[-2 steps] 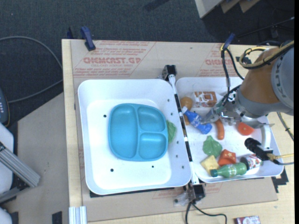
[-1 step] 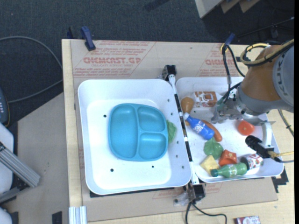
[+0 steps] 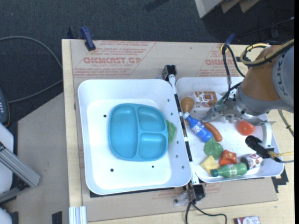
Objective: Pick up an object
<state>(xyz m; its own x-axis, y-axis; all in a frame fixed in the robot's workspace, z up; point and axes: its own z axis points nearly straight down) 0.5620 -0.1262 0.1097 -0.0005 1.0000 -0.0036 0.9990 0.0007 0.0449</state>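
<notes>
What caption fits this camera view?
Robot arm above toy-filled right bin; blue tray in left bin.

The light is bright and even, and it seems to come from above. The two white bins [image 3: 131,90] are nearly overexposed, so their walls lose detail. The blue tray [image 3: 138,132] has a soft sheen but no hard glare. Shadows are short and soft, for example under the arm [image 3: 261,85]. The dark floor [image 3: 32,13] stays dim. The picture is a little soft and grainy; the printed red letters on the counter [image 3: 112,59] remain readable.
</notes>
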